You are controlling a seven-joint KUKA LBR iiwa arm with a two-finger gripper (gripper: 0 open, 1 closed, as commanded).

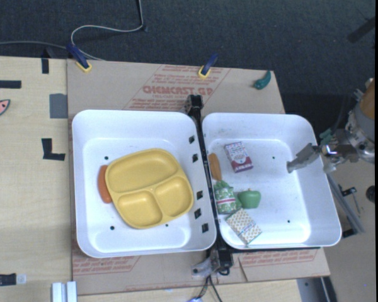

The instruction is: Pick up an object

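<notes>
The gripper (301,161) reaches in over the right edge of the right bin (302,228), a grey finger (304,156) pointing left and slightly down above the bin's bare floor. The view is too coarse here to say whether the gripper is spread or pressed together; nothing shows between its tips. The arm's wrist (353,145) sits just outside the bin's right wall.

The objects to pick lie well apart from the gripper, gathered along the left side of the right bin. A small red-and-white carton (238,156) lies flat near the upper middle. An orange piece (214,167) rests against the divider wall just left of it. Below come a green-and-white packet (225,198), touching a green pepper-shaped toy (249,199) on its right, and a patterned box (244,226) near the front wall.

The left bin (88,231) holds a yellow divided plate (149,187), tilted in the frame, with what may be an orange-red sausage-like item (104,184) tucked beside its left rim.

Both bins sit on a cardboard sheet (170,90) on the tabletop (25,219), held at the far edge by two yellow-and-blue clamps (79,58).
</notes>
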